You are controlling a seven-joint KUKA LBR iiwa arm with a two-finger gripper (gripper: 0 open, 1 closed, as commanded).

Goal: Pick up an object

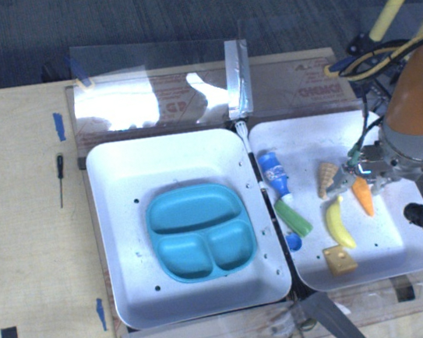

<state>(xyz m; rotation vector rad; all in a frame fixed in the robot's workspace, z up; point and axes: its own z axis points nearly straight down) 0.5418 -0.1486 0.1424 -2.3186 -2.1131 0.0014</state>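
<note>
The right bin (420, 247) holds an orange carrot (365, 198), a yellow banana (338, 224), a tan cone (326, 178), a tan block (339, 260), a green piece (293, 217) and a blue bottle (273, 172). My gripper (360, 174) hangs low over the right half of this bin, directly at the carrot's upper end. Its fingers stand apart, wider than the carrot, so it is open. The carrot lies on the bin floor, pointing toward the front. The arm's grey wrist and orange band cover the bin's right rim.
The left bin (111, 179) holds a blue divided plate (199, 230). A clear sheet and a cardboard wall stand behind both bins. Yellow and black cables hang at the upper right beside the arm. The banana and cone lie just left of the gripper.
</note>
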